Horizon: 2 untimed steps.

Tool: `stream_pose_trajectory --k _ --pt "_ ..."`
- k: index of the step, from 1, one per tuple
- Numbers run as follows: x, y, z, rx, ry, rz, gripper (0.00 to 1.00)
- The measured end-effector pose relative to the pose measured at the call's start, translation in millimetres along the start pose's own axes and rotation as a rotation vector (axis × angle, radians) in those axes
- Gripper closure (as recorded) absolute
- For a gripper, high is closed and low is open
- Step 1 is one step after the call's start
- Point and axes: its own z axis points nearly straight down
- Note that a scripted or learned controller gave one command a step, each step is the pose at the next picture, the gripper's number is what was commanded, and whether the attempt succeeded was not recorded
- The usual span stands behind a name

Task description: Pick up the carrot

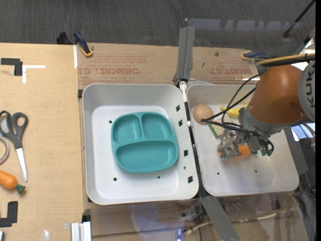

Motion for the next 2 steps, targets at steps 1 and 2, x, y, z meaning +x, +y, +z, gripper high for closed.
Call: stream_pose_trajectory --k 1,2 --pt "-6 -8 -135 0.0 0.002 -0.019 1.0" --pt "31 -66 -196 0.002 0.002 0.124 1.0"
